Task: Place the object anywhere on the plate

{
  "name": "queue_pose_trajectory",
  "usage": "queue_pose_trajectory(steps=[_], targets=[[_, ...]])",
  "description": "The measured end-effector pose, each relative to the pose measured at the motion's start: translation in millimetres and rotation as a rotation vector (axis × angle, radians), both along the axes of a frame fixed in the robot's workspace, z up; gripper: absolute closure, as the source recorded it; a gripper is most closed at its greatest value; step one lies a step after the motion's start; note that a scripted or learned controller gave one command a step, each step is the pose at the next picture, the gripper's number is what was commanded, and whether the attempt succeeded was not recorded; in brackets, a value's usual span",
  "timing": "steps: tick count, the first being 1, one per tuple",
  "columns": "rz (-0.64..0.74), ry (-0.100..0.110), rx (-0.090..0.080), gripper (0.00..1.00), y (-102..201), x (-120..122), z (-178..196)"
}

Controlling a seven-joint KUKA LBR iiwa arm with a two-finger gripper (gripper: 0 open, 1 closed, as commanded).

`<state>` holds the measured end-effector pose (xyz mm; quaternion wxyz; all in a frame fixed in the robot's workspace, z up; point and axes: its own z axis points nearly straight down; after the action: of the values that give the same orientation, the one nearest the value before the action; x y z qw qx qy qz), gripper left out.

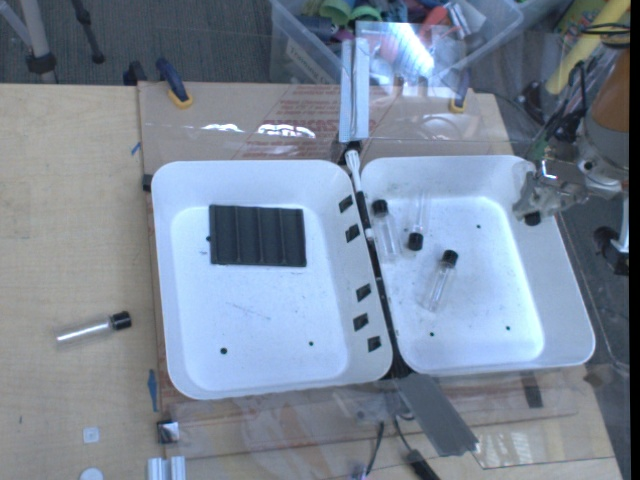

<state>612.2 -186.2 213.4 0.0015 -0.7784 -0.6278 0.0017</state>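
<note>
The left bin (190, 368) holds a dark ribbed plate (257, 235) at its ten o'clock. The right bin (560, 343) holds three capped vials (438, 278). The gripper (535, 203) hangs over its two o'clock rim; grip unreadable.

A clear tub of mixed coloured items (400, 8) stands behind the bins. One black-capped vial (93, 327) lies loose on the desk (60, 218), left of them.

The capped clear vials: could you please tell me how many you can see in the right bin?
3. One vial lies against the right bin's left wall, one just right of it, and one near the centre. Clear glass is faint, so another may be missed.
</note>
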Motion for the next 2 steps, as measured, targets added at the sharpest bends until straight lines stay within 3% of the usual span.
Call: queue_pose_trajectory(steps=[1, 2], targets=[[0.357, -0.009, -0.002, 1.0, 48, 53, 61], [0.373, -0.003, 0.002, 1.0, 156, 55, 64]])
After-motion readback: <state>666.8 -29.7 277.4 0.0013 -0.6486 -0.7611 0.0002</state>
